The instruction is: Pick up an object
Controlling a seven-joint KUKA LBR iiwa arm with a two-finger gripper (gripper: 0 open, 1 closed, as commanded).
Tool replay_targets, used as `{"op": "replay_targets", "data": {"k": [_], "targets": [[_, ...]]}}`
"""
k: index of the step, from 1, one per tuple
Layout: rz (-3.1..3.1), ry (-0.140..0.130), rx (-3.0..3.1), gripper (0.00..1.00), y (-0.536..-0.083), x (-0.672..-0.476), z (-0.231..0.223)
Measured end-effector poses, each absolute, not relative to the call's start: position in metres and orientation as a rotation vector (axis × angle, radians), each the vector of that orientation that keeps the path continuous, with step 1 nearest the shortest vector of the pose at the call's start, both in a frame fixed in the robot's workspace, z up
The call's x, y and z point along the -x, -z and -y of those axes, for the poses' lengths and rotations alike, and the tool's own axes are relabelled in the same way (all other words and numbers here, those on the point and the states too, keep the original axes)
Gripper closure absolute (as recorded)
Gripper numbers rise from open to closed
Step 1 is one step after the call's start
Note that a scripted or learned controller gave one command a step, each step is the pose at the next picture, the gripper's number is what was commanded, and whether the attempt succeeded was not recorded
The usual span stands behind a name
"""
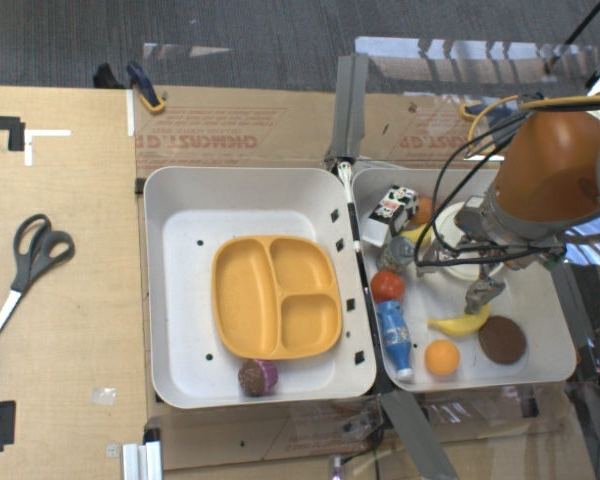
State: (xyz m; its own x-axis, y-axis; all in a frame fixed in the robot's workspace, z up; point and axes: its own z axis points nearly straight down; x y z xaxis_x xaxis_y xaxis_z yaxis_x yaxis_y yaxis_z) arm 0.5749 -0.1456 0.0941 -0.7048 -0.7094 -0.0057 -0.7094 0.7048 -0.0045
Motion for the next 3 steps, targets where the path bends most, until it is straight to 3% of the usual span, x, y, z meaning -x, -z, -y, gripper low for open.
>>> {"op": "replay_targets", "data": {"k": [1, 2, 3], "targets": [[-2.968, 0.002, 1.004, 0.0, -0.095, -0.621, 0.113], [-3.014, 0.0, 0.874, 0.0, -0.092, -0.527, 0.161], [-3.0, -0.001, 0.916, 0.0, -0.092, -0.488, 0.105]]}}
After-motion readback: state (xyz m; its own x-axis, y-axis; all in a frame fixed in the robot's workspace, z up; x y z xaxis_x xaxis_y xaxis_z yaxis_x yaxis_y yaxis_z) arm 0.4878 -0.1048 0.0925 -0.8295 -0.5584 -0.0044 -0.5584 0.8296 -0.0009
